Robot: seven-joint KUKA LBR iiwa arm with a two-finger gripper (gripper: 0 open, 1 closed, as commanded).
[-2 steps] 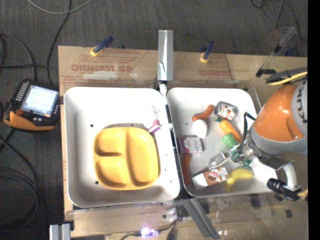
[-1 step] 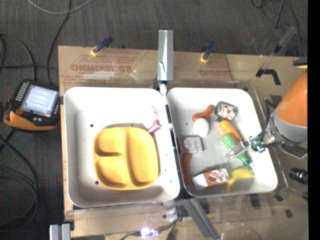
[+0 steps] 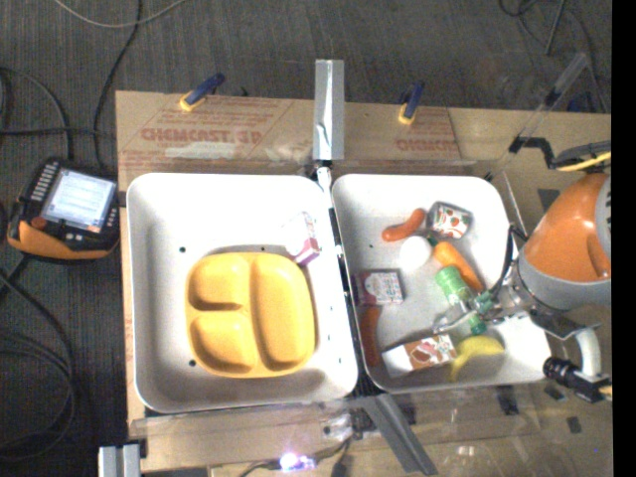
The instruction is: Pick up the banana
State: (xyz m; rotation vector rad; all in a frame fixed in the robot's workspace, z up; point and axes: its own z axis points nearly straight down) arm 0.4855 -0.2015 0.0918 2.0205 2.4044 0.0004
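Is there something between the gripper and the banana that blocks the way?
Nothing visible blocks it. The gripper is just above the banana in the right bin. A small carton lies touching the banana's left side, and a green bottle lies beside the gripper.

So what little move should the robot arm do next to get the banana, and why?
Probably lower the tool a little toward the curved yellow banana. The tool sits just above it in the right shallow white bin, and the banana lies against a small red-and-white carton.
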